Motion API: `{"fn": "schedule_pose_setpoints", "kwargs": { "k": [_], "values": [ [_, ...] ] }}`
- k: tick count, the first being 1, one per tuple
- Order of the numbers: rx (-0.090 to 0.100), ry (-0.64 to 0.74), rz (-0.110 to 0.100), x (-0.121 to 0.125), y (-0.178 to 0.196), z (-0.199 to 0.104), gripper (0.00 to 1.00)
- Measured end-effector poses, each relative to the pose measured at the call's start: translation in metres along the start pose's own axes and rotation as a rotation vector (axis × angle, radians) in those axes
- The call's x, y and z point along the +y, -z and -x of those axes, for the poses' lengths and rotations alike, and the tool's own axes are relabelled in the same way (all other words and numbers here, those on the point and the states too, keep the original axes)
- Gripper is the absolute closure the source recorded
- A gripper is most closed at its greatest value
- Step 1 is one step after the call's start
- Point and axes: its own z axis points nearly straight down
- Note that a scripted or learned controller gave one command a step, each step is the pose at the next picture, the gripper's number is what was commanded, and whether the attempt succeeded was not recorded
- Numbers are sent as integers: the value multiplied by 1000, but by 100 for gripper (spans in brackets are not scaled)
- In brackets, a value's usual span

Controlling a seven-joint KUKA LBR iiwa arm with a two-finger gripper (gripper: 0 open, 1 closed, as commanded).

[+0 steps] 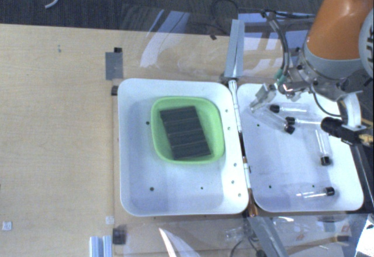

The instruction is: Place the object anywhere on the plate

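A green square plate (217,133) sits in the left white bin (134,191). On its middle lies a dark grey ribbed rectangular block (185,132), flat and slightly turned. My gripper (263,97) hangs over the back left corner of the right bin (350,200), below the arm's orange band (339,16). It is well to the right of the plate and apart from the block.
Several clear tubes with black caps lie in the right bin: one near the gripper (281,110), one in the middle (323,146), one at the front (315,193). A raised rim (241,145) divides the bins. Cables (286,45) hang behind the arm.
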Motion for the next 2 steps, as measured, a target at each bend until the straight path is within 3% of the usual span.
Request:
{"fn": "schedule_pose_setpoints", "kwargs": {
  "k": [1, 2],
  "values": [
    [-2, -140, 0, -56, 78, 50, 0],
    [-1, -142, -4, -82, 64, 102, 0]
  ]
}}
